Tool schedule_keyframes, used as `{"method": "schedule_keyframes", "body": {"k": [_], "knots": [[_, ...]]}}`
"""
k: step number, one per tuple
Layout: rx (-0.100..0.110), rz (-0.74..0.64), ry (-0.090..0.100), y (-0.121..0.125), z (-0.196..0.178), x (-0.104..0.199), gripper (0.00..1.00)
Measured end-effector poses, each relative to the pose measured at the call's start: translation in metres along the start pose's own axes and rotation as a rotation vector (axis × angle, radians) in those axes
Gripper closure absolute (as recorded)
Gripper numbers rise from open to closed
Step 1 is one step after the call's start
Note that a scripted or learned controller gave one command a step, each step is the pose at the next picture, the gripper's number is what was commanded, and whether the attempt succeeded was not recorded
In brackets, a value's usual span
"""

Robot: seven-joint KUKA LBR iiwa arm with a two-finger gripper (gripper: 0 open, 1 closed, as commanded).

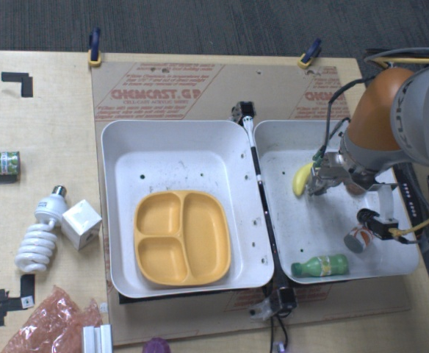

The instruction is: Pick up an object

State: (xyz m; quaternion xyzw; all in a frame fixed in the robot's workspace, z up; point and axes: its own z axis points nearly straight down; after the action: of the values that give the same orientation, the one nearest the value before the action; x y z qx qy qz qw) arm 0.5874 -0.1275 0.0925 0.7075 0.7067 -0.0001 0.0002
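Observation:
In the right bin (303, 142), a small yellow banana (300, 180) lies near the left wall. My gripper (320, 178) is low in the bin, right beside the banana's right side and seemingly touching it. Nothing is visibly lifted. A green bottle (321, 265) lies on its side along the bin's front wall. A small grey and orange object (357, 239) rests toward the right side, below the arm's wrist.
The left bin (119, 168) holds a yellow divided plate (183, 237). Outside the bins, at the left of the bench, are a spiral light bulb (40, 230), a white cube (81, 223), a green can (3, 164) and a pink mesh bag (49, 323).

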Motion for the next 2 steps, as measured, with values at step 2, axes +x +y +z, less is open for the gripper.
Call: {"method": "schedule_keyframes", "body": {"k": [2], "knots": [[-0.002,-0.002,-0.001,-0.033,-0.007,-0.093,0.00]]}}
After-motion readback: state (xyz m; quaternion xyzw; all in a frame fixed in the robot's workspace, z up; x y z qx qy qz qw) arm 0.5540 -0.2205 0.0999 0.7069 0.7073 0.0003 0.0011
